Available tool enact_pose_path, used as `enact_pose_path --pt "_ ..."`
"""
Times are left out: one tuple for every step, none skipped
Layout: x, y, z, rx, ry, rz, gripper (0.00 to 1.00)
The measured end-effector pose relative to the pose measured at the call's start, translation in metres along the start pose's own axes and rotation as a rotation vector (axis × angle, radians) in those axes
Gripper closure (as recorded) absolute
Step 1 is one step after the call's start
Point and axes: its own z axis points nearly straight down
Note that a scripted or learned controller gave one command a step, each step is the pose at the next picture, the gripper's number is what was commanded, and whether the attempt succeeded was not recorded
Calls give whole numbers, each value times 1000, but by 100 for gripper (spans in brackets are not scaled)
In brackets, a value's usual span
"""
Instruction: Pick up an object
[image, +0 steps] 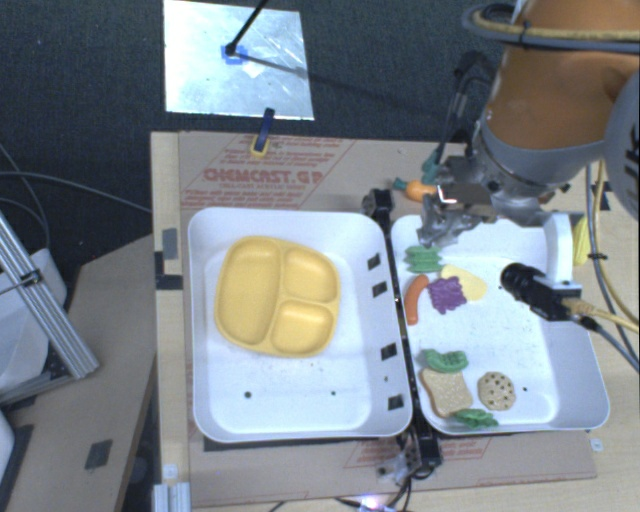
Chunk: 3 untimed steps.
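Nearest the camera, the desk (110, 300) edge shows tan board under my two white bins. In the right bin (575, 385) lie a cookie (496, 390), a bread slice (446, 390), purple grapes (447, 293) and an orange sausage (414, 297). The left bin (215, 400) holds a yellow divided plate (277, 295). My gripper (432, 232) hangs over the right bin's far edge, just above a green piece (422, 259); whether it is spread I cannot tell. Beyond, red print on the board reads "CHEMCAST GP" (262, 174). Farther off, a shiny sheet (238, 58) lies on dark carpet (70, 90).
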Motion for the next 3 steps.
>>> enact_pose_path --pt "51 -4 15 2 2 -5 100" --pt "146 7 -22 -5 5 -10 100" --pt "107 -1 -158 -16 6 4 100"
